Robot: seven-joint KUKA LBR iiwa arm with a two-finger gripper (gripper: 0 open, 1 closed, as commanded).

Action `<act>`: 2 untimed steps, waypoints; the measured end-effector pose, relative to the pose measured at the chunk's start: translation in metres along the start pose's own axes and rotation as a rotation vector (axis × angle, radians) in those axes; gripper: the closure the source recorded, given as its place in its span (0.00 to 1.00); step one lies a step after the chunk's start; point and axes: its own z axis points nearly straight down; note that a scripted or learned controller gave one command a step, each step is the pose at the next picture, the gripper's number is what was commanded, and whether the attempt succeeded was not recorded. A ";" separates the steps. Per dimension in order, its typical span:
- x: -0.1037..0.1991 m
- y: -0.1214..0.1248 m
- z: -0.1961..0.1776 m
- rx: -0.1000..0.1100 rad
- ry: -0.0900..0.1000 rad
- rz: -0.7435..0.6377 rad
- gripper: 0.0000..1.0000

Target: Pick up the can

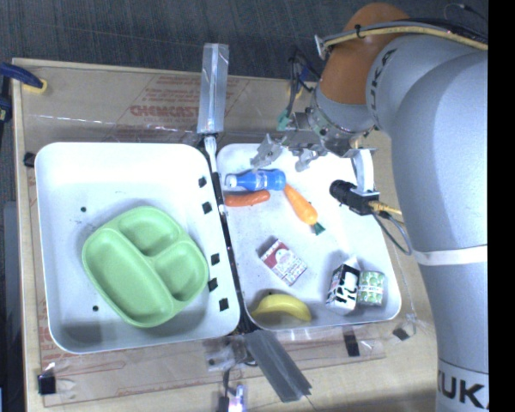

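Note:
The can (371, 288), small with a green and white label, lies in the front right corner of the right bin (379, 245). It touches a black-and-white carton (344, 287) on its left. My gripper (286, 154) hovers at the far end of the same bin, well away from the can and just beyond a blue bottle (256, 180). Its fingers (264, 153) are spread open, and nothing is between them.
The right bin also holds an orange sausage-shaped toy (246, 199), a carrot (301, 206), a red and white box (282, 261) and a banana (281, 307). A green divided plate (146, 266) lies in the left bin (60, 178). The arm's grey body fills the right side.

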 end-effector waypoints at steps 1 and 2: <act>-0.070 -0.048 0.081 -0.001 0.001 0.174 0.00; -0.055 -0.140 0.059 -0.001 0.002 0.206 0.00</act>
